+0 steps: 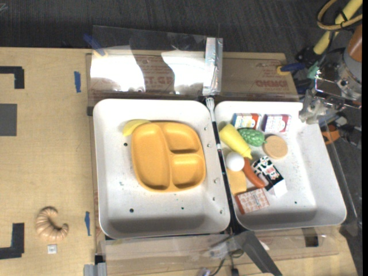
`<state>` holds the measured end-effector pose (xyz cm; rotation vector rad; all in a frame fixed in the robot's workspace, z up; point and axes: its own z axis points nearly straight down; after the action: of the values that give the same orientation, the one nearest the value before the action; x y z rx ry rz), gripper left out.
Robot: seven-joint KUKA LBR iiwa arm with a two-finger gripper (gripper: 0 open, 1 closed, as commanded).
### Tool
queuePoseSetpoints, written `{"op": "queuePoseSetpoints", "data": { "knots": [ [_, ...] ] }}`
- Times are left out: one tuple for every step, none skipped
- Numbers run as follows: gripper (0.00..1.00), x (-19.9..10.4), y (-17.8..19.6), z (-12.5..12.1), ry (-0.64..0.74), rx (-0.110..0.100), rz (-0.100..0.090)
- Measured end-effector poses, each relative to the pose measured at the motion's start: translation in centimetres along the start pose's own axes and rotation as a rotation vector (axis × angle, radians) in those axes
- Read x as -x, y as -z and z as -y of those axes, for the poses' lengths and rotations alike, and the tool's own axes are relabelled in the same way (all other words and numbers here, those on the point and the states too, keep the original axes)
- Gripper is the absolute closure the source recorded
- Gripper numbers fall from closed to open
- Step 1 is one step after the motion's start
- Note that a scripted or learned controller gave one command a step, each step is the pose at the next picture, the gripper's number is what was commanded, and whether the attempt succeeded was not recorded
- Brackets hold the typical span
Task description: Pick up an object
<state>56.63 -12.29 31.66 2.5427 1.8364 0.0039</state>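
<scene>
The right bin (322, 171) holds several small items: two little boxes (260, 122), a yellow corn-like piece (236, 141), a green item (252, 136), a round tan cookie (276, 147), a white egg (234, 163), an orange carrot (253, 174), a black-and-white carton (268, 171), an orange slab (237, 182) and a red-patterned packet (252, 200). My gripper (311, 112) hangs at the bin's upper right corner, above the rim and apart from all of these items. Nothing is seen held in it.
The left bin (109, 171) carries a yellow divided plate (168, 155) with a banana (133, 126) poking out behind it. A croissant (50, 223) lies on the bench at the lower left. Cables and clutter (339, 10) crowd the upper right.
</scene>
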Motion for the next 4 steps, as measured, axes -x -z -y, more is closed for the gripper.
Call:
{"op": "queuePoseSetpoints", "data": {
  "knots": [
    [1.00, -2.7, -5.3, 7.5, -0.207, -0.013, 0.000],
    [0.00, -2.7, -5.3, 7.5, -0.209, -0.011, 0.000],
    [0.00, -3.5, -1.2, 7.5, -0.434, -0.005, 0.001],
    [0.00, -8.8, -13.4, 9.1, -0.725, -0.015, 0.005]
  ]
}}
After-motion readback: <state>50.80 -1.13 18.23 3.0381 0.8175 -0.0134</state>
